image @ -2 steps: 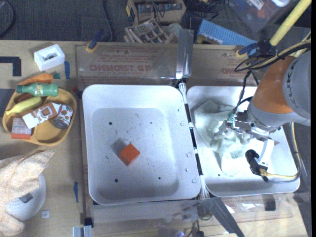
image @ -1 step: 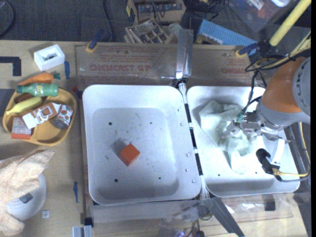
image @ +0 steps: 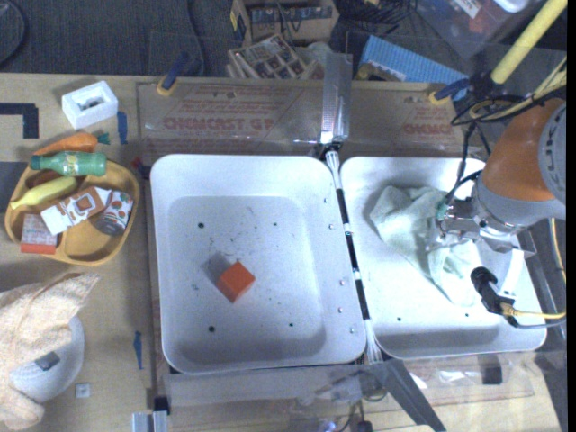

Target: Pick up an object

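orange block (image: 237,281) in left bin, crumpled pale cloth (image: 416,225) in right

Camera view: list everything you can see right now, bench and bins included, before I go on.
bins: 2, white, side by side on the bench
block: 1, orange, left bin, lower middle
cloth: 1, pale crumpled, right bin
bowl: 1, yellow, left of the bins, holding assorted small items
green bottle: 1, on the bowl's upper edge
small box: 1, white, bench upper left
towel: 1, beige, lower left
arm: 1, grey with orange band, over right bin
gripper: 1, down at the cloth
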Motion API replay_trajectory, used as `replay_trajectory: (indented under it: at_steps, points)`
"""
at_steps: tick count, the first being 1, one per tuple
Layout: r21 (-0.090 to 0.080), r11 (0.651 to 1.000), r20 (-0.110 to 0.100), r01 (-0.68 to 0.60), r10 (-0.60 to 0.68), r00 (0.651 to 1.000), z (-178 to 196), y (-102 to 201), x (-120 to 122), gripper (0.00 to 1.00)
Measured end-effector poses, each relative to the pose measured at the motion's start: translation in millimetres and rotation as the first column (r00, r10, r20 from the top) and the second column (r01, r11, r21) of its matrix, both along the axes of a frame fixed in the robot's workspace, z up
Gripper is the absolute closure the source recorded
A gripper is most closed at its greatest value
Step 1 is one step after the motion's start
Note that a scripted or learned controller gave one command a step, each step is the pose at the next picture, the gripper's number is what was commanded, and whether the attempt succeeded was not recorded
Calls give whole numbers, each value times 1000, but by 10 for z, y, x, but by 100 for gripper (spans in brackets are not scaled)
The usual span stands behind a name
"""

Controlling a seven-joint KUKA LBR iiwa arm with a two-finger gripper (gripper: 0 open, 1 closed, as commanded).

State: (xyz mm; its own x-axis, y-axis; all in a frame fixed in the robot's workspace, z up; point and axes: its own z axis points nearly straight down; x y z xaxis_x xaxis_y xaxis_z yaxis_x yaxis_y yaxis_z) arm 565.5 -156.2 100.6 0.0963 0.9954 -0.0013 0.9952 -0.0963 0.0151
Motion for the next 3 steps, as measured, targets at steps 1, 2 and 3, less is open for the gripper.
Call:
replay_trajectory:
  at_steps: [1, 2, 3]
  points:
    - [1, 985, -14, -170, 170, 985, 1312, 330, 482, 100]
    - [-2, 985, -11, -173, 173, 985, 1413, 336, 491, 100]
    - [-2, 985, -10, -173, 173, 985, 1417, 340, 494, 0]
